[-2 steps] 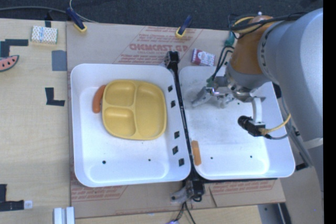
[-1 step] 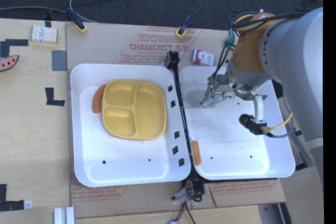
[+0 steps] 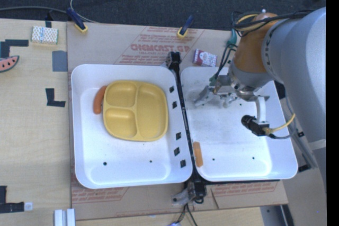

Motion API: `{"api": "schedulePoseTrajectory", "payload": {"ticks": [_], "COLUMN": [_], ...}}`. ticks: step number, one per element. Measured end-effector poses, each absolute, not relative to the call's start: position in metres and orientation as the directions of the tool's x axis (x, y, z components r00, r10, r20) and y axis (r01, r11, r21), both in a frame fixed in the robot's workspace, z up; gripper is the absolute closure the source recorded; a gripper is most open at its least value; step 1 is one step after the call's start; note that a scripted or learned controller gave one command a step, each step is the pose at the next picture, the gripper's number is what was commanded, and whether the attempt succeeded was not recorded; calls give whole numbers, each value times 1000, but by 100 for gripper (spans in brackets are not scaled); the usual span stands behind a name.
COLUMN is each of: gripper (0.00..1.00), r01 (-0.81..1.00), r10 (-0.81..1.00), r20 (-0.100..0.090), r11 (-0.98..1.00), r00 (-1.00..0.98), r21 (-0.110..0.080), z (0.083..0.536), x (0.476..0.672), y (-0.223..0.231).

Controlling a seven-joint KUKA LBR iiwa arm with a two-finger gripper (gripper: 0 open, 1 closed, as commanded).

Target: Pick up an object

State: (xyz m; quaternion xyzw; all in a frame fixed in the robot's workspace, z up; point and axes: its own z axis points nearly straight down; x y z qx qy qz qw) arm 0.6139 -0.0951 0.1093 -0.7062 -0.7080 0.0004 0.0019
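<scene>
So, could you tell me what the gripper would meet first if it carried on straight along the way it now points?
The gripper points left and downward over the right bin. It would probably meet that bin's bare floor first, short of the divider; depth is hard to judge from above.

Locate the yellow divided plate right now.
The yellow divided plate lies in the left bin, in its upper middle, with an orange sausage-like piece against its left edge. The gripper is over the right bin.
</scene>
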Motion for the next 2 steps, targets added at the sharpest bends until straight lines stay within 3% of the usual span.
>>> {"api": "schedulePoseTrajectory", "payload": {"ticks": [1,2], "gripper": [100,0], "r01": [1000,1000], "r10": [1000,1000], "r20": [4,4], "r11": [4,4], "r00": [-4,-4], "r21": [-5,-5], "z": [118,118], "x": [614,614], "y": [-94,-94]}}
